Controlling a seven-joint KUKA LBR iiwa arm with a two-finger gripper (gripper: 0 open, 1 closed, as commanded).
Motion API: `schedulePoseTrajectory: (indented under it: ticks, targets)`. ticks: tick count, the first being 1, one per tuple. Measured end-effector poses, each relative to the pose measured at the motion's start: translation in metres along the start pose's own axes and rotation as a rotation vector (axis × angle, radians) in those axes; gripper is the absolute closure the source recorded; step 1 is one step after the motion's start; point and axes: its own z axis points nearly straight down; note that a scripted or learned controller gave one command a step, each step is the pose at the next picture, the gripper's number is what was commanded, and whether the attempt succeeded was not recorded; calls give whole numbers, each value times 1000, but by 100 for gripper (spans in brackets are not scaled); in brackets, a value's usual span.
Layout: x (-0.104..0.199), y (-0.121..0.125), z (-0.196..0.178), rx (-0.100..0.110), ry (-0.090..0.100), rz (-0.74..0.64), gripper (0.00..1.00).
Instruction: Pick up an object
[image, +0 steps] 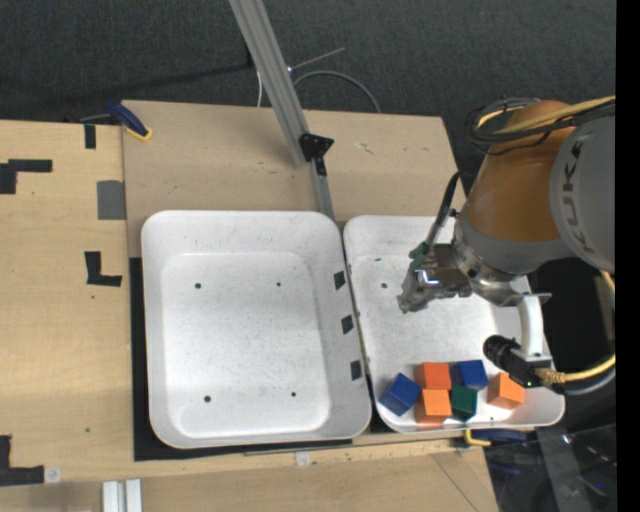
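Note:
Several small blocks lie clustered along the near edge of the right bin (385, 245): a blue block (400, 393) on the left, two orange blocks (435, 376) (435, 404), a second blue block (470, 373), a green block (463, 401) and a third orange block (505, 390). My gripper (417, 292) hangs over the middle of the right bin, well back from the blocks and above bare bin floor. Nothing shows in its grasp. The arm's orange band (515, 190) sits over the bin's far right part and hides it.
The left bin (240, 325) stands beside the right one, sharing a raised rim. A slanted metal pole (285, 90) runs down from the top to the gap between the bins. A black cable fitting (510, 358) hangs just behind the blocks on the right.

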Motion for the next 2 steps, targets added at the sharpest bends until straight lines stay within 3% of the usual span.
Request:
schedulePoseTrajectory:
  ticks: [2]
  targets:
    - [101,22,9,1,-1,1,100]
